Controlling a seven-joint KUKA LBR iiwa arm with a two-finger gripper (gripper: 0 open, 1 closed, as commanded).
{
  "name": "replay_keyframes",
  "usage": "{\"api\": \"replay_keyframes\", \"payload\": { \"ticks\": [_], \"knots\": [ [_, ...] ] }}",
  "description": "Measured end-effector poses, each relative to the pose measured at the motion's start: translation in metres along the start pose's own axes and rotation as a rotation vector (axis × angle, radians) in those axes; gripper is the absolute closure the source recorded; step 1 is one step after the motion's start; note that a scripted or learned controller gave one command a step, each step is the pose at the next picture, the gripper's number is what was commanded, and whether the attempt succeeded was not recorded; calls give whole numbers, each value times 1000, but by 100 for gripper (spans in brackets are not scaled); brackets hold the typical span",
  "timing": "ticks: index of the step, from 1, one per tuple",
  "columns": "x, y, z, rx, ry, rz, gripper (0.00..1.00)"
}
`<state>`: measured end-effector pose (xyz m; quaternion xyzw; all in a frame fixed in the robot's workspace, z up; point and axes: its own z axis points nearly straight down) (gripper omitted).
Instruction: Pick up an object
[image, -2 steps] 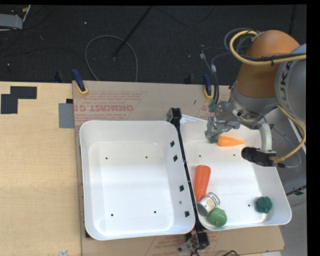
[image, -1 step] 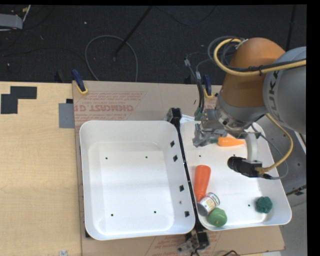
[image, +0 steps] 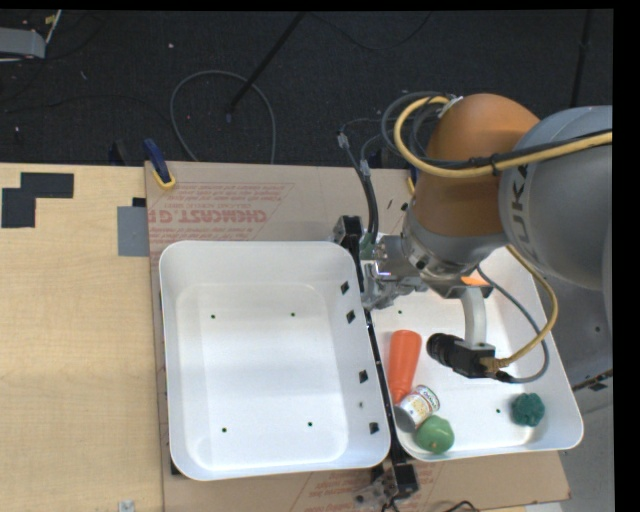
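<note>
Left bin (image: 262, 362) lies just left of the right bin (image: 556, 425), rims touching. Within the right bin: orange carrot (image: 403, 362) along its left wall, small jar (image: 418, 405) and green ball (image: 435, 434) at its near-left corner, dark green lump (image: 528, 408) near its right rim. My claw (image: 385, 282) hovers over its far-left corner; finger state: cannot tell.

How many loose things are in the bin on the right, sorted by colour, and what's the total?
Orange: 1, the carrot-shaped piece
Green: 2, the round green ball and the dark green fuzzy lump
Silver with a label: 1, the small can
Total: 4
All lie in the right bin, under the arm.
</note>
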<state>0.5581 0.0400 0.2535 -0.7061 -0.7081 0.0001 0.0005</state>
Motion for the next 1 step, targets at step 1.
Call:
{"api": "replay_keyframes", "payload": {
  "ticks": [1],
  "knots": [
    [46, -26, 9, 1, 0, -1, 100]
  ]
}}
